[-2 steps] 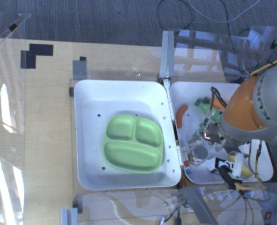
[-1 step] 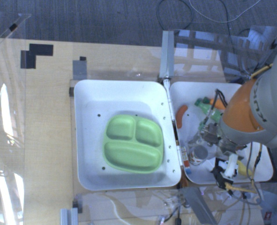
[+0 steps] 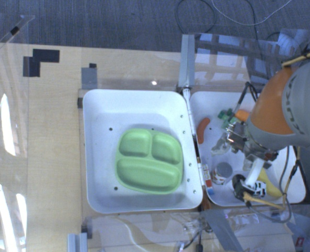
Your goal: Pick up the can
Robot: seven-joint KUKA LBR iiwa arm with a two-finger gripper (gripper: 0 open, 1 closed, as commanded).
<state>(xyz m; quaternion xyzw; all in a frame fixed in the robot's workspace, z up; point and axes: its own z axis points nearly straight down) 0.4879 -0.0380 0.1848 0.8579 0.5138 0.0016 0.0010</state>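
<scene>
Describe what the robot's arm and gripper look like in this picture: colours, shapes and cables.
The arm is a thick, rounded grey body with a broad orange band above the wrist. Below the band sits a compact metallic gripper of grey and dark parts. Thin dark cables run beside the wrist.

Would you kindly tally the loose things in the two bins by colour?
Green: 2, divided plate and a small piece
Red-orange: 1, sausage
Grey: 1, can
Yellow: 1, banana
Total: 5; others may hide under the arm.
</scene>
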